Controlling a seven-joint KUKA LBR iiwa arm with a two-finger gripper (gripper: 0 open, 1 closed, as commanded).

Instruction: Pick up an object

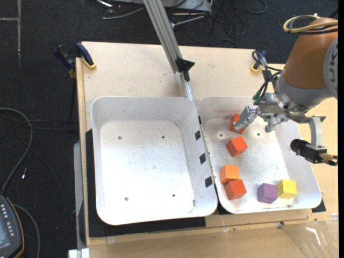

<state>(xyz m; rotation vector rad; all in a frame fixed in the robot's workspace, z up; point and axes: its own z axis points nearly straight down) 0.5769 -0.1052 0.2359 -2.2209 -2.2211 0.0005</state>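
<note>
A red-orange block [237,123] sat at the upper part of the right bin [306,168], right of frame centre, and the pincer [260,118] was on it: one finger touched the block's right side, the other stood clear to the right, so the pincer was spread, pinching nothing that could be seen between the fingers. Just below, an orange cube [236,145] lay loose. Further down, an orange block [230,173] touched a red cube [235,189], and at lower right a purple cube [267,193] sat beside a yellow cube [286,188]. The left bin [142,160] filled the frame's middle on the tan surface [134,69].
</note>
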